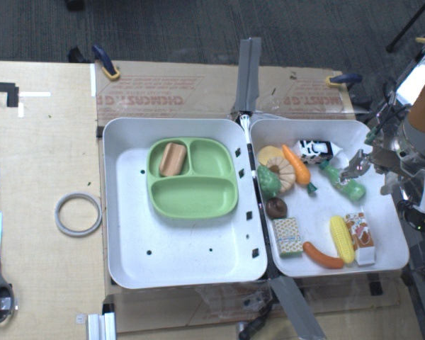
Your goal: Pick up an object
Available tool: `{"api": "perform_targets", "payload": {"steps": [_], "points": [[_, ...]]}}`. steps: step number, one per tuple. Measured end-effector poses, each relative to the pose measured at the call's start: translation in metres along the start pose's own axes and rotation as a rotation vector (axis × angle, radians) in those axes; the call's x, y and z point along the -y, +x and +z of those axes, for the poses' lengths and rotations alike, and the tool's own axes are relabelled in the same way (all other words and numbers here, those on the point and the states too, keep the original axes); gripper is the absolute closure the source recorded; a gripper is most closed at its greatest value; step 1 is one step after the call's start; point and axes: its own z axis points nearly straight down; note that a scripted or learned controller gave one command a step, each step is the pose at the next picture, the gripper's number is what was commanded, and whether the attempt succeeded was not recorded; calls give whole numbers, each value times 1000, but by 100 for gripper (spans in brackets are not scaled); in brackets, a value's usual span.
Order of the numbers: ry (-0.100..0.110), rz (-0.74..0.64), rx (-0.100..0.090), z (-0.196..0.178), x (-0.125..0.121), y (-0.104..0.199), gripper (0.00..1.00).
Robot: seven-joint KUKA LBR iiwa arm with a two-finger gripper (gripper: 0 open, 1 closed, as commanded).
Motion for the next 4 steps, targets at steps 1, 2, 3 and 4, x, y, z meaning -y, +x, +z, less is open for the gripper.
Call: {"api": "perform_targets", "payload": {"steps": [1,2,3,4], "points": [[-3,36,1,-89,-20,0,0],[0,73,0,50,-21,38,0],[-12,-101,-5,106,-31,102,0],[-5,-262,1,111,-68,108,0]]}}
